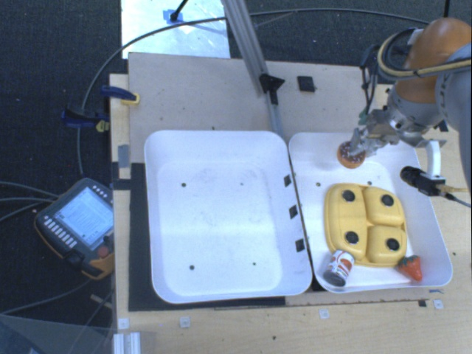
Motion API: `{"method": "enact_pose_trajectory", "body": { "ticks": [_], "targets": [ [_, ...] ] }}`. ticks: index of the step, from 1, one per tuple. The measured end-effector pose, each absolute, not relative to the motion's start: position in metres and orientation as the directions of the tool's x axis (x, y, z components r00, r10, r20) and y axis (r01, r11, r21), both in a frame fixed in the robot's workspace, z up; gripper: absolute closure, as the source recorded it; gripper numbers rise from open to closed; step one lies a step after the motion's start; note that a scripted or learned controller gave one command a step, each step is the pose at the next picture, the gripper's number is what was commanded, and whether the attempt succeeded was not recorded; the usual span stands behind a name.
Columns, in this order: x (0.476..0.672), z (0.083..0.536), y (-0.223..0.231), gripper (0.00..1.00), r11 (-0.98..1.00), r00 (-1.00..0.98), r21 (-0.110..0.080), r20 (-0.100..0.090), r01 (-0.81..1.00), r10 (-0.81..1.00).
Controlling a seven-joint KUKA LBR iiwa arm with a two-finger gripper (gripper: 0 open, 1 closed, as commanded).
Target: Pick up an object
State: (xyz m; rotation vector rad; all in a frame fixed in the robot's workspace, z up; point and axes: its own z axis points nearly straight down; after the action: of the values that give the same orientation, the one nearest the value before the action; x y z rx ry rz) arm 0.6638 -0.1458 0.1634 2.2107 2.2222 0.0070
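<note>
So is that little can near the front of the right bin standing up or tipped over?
Tipped over: the can lies on its side, its open end showing.

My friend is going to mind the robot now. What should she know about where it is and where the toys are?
Pincer: low over the back of the right bin, right at the small round brown thing. Whether it has hold of it is not clear from this view.

In the right bin: the brown round thing at the back, a yellow tray with four hollows in the middle, a small can lying at the front, an orange-red carrot-like toy at the front right corner.

Done: the arm has reached a toy.
Left: grip it for sure and lift it.
</note>
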Motion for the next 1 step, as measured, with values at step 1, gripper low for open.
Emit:
{"method": "enact_pose_trajectory", "body": {
  "ticks": [1],
  "targets": [
    [0.6643,0.2125,-0.1372,1.00,0.007,-0.007,0.008,-0.001,1.000,1.000]
  ]
}}
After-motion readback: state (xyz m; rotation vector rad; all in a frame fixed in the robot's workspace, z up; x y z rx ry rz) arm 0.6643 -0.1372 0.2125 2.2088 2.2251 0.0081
